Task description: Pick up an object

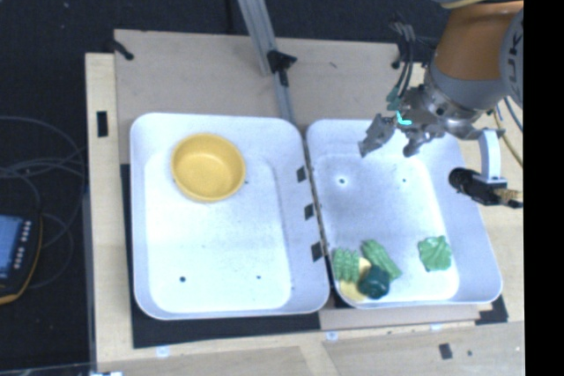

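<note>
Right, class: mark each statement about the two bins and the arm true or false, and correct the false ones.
1. The yellow bowl sits in the left bin. True.
2. The gripper holds a green object. False: its open fingers have nothing between them.
3. The green objects lie at the near end of the right bin. True.
4. The gripper is over the left bin. False: it is over the right bin's far end.
5. The bowl lies upside down. False: its hollow faces up.

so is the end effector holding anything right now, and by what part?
Nothing held. The end effector hangs open above the right bin, well away from the green objects at its near end.
</note>
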